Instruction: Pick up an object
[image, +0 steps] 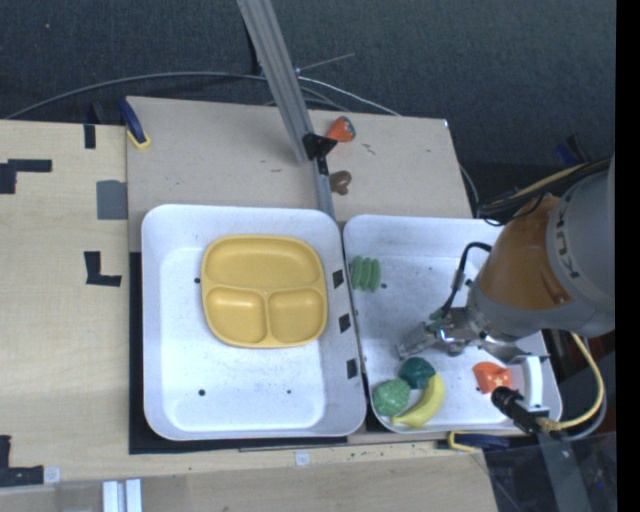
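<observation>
The arm is reaching in over the right bin (400, 250), and its hand (425, 342) is hanging low above the bin floor, fingers pointing toward the left bin (160, 300). Whether those fingers are open or closed is something I cannot tell; nothing is visibly sitting between them.

Just below the hand, a dark teal object (418, 372) is lying, close to the fingertips but not in them. Further below that, a green leafy piece (392, 397) and a yellow banana (428, 403) are resting together at the bin's near edge. Below and to the right of the hand, an orange object (490, 376) is lying beside the wrist. Up and to the left of the hand, a small green ridged item (365, 273) is sitting apart from the others.

Well to the left of the hand, a yellow divided plate (265, 290) is lying in the left bin.
</observation>
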